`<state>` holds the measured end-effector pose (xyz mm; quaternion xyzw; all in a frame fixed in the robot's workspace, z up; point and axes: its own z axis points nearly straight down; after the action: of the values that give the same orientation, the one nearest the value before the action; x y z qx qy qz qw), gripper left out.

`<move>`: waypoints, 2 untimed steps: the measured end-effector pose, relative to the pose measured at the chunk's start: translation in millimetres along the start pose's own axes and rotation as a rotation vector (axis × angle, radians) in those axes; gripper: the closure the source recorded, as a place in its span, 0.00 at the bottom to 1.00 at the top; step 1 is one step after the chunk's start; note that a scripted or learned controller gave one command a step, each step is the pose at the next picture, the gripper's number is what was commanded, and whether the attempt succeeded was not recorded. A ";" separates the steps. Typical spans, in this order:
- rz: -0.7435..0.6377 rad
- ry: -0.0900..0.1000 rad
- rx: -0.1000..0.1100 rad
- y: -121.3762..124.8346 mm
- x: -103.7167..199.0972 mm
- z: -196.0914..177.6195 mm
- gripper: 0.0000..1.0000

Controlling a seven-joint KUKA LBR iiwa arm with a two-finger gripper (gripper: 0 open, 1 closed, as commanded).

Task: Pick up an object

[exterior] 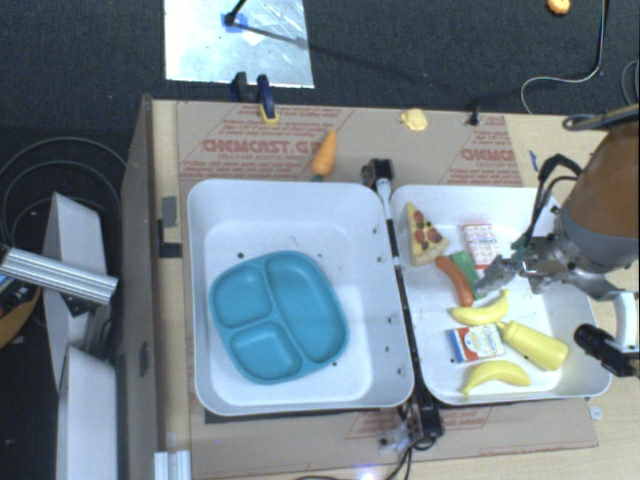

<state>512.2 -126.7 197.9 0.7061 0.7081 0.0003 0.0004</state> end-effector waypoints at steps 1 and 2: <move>-0.005 0.000 -0.003 29.7 43.7 117.5 0.00; -0.004 -0.001 -0.007 97.1 39.6 112.4 0.00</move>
<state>609.2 -86.8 85.6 0.7048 0.7094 0.0024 0.0033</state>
